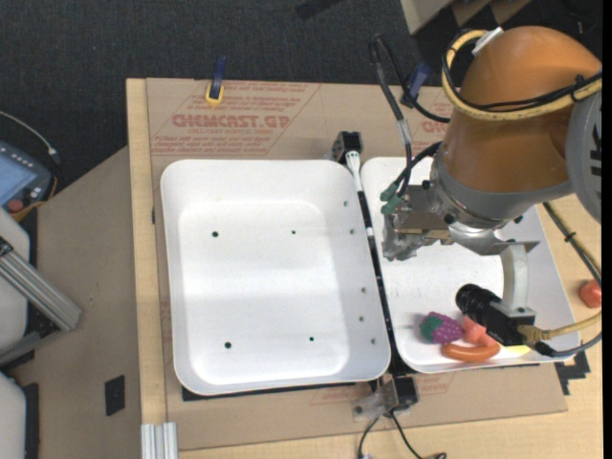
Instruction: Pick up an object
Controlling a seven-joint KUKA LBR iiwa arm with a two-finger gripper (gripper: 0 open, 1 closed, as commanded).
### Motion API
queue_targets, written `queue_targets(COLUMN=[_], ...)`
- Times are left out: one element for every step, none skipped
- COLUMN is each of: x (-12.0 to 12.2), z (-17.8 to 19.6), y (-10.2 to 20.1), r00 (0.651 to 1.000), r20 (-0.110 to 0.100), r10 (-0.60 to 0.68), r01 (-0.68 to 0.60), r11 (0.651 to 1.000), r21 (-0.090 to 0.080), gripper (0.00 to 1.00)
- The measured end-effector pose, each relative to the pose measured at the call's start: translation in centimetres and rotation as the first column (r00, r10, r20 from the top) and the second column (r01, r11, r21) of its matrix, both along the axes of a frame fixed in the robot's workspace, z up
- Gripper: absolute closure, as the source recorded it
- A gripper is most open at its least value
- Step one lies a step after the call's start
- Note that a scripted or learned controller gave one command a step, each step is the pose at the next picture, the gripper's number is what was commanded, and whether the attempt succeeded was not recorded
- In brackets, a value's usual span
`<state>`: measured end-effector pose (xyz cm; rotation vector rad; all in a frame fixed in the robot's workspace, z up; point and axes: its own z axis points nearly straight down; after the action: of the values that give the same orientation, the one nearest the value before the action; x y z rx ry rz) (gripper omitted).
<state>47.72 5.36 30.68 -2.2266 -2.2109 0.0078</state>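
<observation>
Camera view: the arm (507,113) reaches in from the right and hangs over the right bin (430,290), its orange band bulking over that bin's far half. The gripper (402,242) sits below the wrist, near the bin's left rim and about halfway along it, pointing down at bare white floor. Whether it is open or closed cannot be told: its tip is small, dark and blurred against the wrist hardware, and nothing can be made out held in it.

The things to pick lie in a cluster by the right bin's near rim, well apart from the gripper, nearer the camera and a little to its right. A purple lump (440,328) with a knobbly surface is the closest of them to the gripper. Just beside it on the right is a pink lump (472,331), partly covered by robot hardware, so its shape is unclear. An orange crescent (469,351) lies along the near rim, touching or nearly touching both lumps.

The arm hides the right bin's far right corner. An orange bit (590,294) shows near the bin's right rim; I cannot tell if it lies inside

The left bin (258,285) stands rim to rim with the right one
</observation>
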Motion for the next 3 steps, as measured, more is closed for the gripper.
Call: queue_targets(x=[3.5, 3.4, 3.1], z=[-2.3, -1.0, -0.6], y=[7.0, 10.5, 15.3], r00=[1.000, 1.000, 1.000], r20=[0.007, 0.008, 0.008], r10=[0.013, 0.012, 0.013], r01=[-0.013, -0.012, -0.013], r11=[1.000, 1.000, 1.000], r21=[0.002, 0.003, 0.003], gripper=[1.00, 1.00, 1.00])
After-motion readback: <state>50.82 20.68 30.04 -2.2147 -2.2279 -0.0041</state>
